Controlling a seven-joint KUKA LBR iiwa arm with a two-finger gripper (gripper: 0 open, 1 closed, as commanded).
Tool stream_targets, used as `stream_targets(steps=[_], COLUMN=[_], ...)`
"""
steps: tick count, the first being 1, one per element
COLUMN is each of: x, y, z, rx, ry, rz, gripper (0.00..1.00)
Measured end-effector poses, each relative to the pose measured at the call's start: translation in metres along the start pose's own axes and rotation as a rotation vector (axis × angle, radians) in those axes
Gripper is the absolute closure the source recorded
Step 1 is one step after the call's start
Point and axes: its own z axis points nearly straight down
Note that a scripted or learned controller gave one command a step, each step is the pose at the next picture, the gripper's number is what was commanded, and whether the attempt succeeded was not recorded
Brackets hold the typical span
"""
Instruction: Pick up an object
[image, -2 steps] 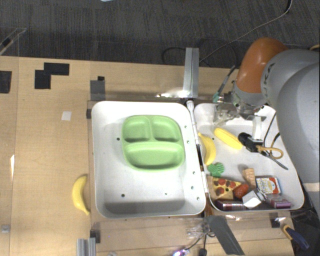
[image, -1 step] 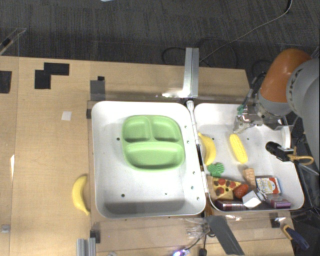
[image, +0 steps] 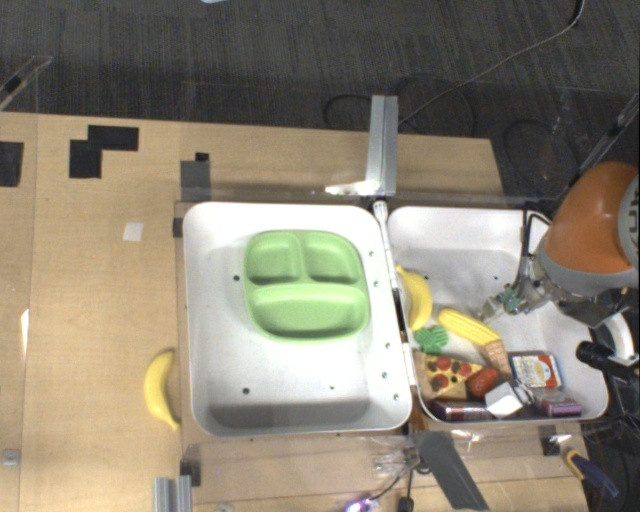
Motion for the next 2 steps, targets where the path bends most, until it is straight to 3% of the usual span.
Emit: stream_targets(steps=[1,2], x=[0.019,0.030], y=[-0.009,0.022], z=[-0.025,-0.016], rx=[0.006,0.003], ry=[0.006,0.005], rz=[0.064,-0.171], gripper=[1.00,1.00])
